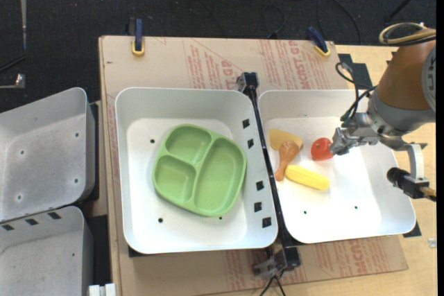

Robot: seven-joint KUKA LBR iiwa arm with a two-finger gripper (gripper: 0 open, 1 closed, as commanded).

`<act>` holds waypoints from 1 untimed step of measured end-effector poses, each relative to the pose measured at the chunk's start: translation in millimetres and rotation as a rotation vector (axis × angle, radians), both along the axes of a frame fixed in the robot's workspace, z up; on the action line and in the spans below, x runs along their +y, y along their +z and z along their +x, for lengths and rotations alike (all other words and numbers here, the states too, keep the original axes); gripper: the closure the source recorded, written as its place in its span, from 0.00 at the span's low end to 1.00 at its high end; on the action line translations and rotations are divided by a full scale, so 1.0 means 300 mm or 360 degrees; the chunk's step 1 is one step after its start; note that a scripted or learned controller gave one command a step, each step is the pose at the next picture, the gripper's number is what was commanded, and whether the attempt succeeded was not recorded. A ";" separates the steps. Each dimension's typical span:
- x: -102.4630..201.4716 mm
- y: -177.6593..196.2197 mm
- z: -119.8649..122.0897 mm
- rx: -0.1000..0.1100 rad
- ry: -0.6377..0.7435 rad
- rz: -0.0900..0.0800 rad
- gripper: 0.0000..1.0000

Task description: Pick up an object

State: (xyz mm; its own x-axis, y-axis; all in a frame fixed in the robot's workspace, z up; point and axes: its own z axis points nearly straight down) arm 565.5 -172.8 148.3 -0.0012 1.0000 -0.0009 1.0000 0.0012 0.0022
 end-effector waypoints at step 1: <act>-0.034 0.180 0.003 0.0000 -0.0001 0.0000 1.00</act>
State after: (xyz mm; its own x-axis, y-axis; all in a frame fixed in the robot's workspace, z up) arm 566.5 -183.0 202.3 -0.0007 1.0000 -0.0011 1.0000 0.0007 0.0021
